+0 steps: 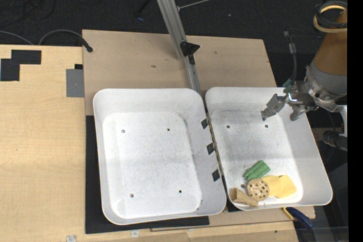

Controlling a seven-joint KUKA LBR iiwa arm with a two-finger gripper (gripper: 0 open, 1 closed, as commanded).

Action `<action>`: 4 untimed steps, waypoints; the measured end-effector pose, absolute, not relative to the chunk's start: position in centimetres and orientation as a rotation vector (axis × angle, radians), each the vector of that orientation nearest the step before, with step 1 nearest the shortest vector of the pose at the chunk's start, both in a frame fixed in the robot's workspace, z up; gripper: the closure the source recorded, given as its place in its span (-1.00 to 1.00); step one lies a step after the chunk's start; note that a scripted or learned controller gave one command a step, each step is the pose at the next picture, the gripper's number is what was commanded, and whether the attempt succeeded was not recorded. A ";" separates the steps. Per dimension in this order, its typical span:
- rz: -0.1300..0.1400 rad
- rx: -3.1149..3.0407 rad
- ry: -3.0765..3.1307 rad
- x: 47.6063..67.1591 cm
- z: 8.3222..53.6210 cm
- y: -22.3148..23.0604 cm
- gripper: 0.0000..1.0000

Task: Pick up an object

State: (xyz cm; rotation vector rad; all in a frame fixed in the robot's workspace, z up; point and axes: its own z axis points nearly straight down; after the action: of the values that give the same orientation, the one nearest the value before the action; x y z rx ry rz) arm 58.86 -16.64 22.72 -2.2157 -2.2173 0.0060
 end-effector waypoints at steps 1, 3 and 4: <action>0.002 -2.219 -2.220 58.9 23.0 -16.7 -1.00; 0.007 -2.216 -2.215 59.1 10.3 -17.2 -1.00; 0.002 -2.223 -2.217 59.1 9.1 -17.2 -1.00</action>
State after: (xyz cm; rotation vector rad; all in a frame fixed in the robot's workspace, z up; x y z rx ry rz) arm 59.08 -17.18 9.13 -2.2225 -2.2170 0.0023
